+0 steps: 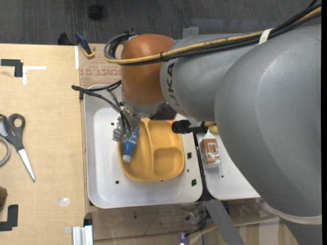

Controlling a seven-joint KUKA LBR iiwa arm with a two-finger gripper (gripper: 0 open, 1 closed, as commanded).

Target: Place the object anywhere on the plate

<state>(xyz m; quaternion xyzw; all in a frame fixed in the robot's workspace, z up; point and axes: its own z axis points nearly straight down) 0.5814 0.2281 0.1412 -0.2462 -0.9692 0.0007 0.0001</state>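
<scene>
Grey arm fills the right of the view, its orange band above the left bin. Blue tube-like object lies tilted across the left rim of the yellow divided plate, its pale cap end low and just outside the rim. Gripper sits directly at the object's upper end; whether it is clamped or released cannot be determined. Judgement: the object is only marginally on the plate, so it should be shifted toward the plate's centre before release. A small carton lies in the right bin; scissors rest on the bench, well apart.
</scene>
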